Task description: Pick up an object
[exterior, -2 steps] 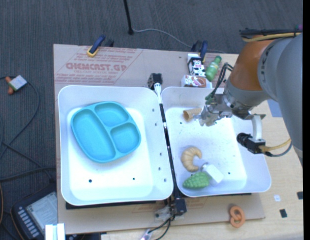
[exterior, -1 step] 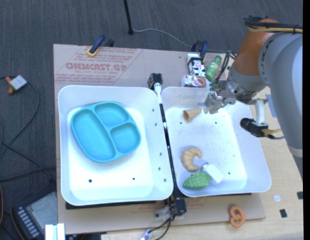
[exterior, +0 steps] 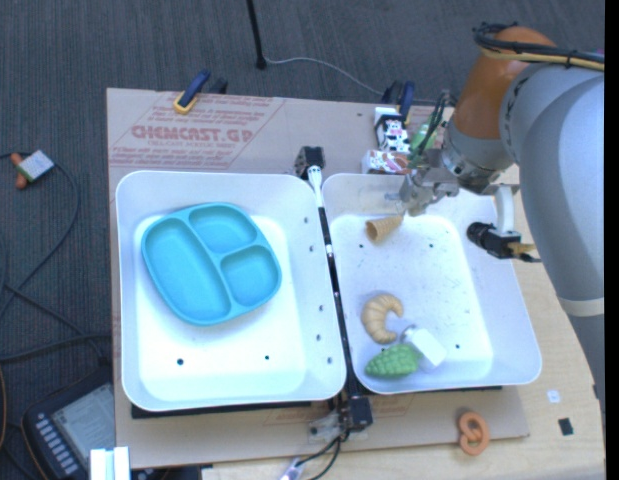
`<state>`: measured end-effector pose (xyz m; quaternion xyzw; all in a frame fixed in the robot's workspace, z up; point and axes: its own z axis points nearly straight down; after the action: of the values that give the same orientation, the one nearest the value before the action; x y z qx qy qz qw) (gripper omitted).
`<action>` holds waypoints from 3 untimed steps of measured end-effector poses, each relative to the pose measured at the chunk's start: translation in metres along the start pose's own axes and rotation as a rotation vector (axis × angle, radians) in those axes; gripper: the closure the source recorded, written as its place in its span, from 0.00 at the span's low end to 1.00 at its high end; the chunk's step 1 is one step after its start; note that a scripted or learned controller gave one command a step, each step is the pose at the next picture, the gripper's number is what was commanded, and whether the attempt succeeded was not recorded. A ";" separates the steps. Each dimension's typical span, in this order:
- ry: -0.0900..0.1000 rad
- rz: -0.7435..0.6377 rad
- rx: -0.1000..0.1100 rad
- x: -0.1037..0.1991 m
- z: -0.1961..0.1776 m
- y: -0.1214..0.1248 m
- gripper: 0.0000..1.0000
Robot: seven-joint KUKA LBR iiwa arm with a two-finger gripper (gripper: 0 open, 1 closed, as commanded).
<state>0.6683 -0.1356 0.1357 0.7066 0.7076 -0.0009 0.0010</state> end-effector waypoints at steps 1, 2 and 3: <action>0.000 0.000 0.000 0.000 0.000 0.000 0.00; -0.001 0.000 -0.004 0.024 0.048 -0.019 0.00; -0.004 -0.001 -0.008 0.024 0.037 -0.019 1.00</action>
<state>0.6497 -0.1122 0.0984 0.7064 0.7078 0.0004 0.0053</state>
